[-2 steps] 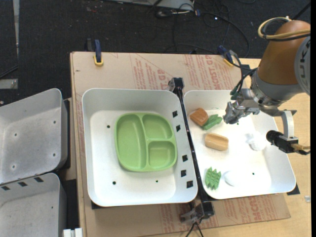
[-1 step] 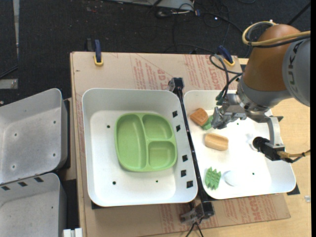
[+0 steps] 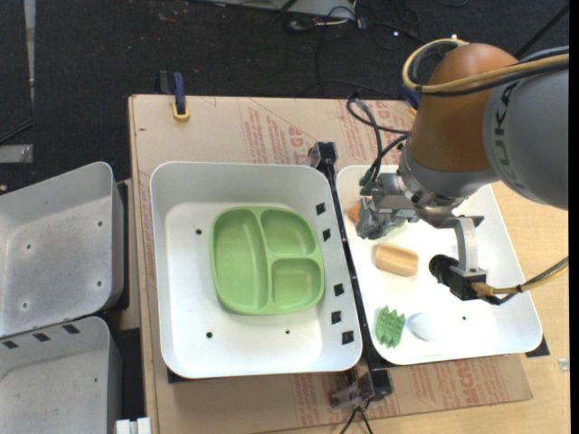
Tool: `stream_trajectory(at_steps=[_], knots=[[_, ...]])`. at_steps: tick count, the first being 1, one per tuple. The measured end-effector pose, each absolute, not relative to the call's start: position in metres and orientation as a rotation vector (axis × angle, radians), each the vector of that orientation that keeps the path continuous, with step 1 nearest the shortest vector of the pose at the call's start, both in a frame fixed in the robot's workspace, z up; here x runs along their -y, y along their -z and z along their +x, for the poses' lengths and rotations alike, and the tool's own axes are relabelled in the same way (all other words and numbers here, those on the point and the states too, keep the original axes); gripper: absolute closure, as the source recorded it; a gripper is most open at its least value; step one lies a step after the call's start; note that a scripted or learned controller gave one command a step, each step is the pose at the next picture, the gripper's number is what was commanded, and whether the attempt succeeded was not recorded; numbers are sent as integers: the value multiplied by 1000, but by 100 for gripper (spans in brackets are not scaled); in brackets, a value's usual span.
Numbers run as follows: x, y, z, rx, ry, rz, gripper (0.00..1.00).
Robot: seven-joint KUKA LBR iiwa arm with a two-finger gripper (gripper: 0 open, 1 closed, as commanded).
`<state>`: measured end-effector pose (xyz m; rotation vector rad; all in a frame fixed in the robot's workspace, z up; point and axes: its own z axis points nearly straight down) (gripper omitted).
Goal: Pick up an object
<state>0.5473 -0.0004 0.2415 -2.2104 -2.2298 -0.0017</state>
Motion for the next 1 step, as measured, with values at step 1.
stream_trajectory(at_steps=[1], knots=[[-53,-248,531,2229,0,-2211,100]])
